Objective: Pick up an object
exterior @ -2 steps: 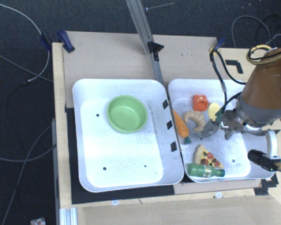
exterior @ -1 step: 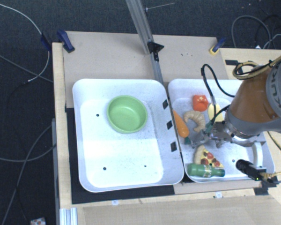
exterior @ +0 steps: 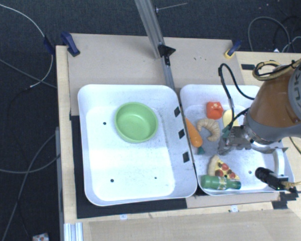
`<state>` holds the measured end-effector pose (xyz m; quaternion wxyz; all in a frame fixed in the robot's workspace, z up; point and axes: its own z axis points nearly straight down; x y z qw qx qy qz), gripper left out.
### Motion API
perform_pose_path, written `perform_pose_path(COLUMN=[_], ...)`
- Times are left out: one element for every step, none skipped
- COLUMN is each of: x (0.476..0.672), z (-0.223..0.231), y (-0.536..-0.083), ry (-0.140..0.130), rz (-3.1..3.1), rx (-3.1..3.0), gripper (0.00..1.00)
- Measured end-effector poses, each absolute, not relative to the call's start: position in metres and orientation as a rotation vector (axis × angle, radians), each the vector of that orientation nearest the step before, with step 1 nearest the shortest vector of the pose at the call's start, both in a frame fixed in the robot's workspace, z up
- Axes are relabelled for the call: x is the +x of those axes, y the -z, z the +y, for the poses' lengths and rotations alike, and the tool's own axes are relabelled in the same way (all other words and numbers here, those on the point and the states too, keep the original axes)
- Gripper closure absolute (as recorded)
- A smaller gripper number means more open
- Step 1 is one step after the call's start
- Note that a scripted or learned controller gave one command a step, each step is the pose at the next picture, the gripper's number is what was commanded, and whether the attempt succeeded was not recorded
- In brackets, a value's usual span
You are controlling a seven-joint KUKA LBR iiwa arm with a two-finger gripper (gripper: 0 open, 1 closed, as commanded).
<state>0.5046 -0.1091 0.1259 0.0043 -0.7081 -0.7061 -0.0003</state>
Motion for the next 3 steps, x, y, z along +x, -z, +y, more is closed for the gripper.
perform_pose_path(x=[0.502,0.504,0.505], z=[-0.105,-0.110,-0.110], y=[-0.190,-0.236,-0.270], ry=[0.008,0.008,0.008], rz=[-2.226,-2.226,-2.227], rx=[-2.223,-2.224,-2.225], gripper=[1.00,1.00,1.00])
